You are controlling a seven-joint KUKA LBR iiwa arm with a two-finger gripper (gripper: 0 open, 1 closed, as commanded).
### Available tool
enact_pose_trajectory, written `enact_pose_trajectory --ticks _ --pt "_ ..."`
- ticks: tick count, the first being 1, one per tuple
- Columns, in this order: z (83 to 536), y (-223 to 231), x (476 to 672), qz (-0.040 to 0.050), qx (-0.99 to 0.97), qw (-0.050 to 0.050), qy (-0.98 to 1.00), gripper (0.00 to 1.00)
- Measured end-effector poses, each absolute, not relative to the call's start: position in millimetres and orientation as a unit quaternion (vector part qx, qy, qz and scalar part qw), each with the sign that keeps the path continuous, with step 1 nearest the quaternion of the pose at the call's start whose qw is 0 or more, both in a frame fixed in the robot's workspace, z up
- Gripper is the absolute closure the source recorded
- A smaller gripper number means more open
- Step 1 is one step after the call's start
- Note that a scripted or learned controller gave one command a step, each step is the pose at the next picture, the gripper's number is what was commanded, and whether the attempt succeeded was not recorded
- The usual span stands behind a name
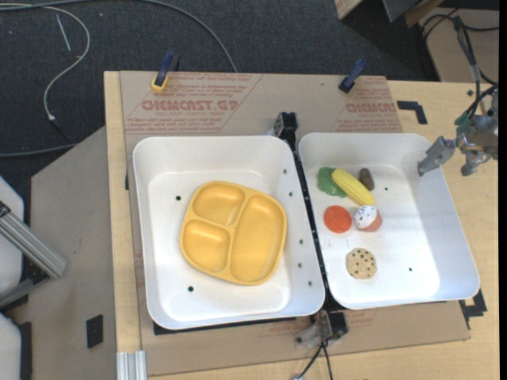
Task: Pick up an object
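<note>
Cookie — open floor rightward

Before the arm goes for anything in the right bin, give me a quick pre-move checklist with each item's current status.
1. Objects present in right bin: ok; corn, tomato, cookie lie there.
2. Cookie stands apart from the others: ok.
3. Corn free of neighbours: not ok; it lies against a green item.
4. End effector above the bin: not ok; it sits at the bin's right edge.
5. End effector fingers: cannot tell.
6. Yellow tray in left bin, out of the way: ok.
</note>
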State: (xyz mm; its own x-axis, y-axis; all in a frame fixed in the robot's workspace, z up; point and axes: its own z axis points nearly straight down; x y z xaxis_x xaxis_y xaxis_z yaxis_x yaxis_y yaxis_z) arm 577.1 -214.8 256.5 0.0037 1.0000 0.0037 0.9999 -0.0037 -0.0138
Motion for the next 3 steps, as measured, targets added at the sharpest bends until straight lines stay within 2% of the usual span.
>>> enact_pose_trajectory --ticks 1,3 --pt "264 -214 579.5 0.0000 -0.707 0.000 -0.707 0.00" --pt "143 -211 566.6 0.0012 -0.707 0.004 -0.707 0.00"
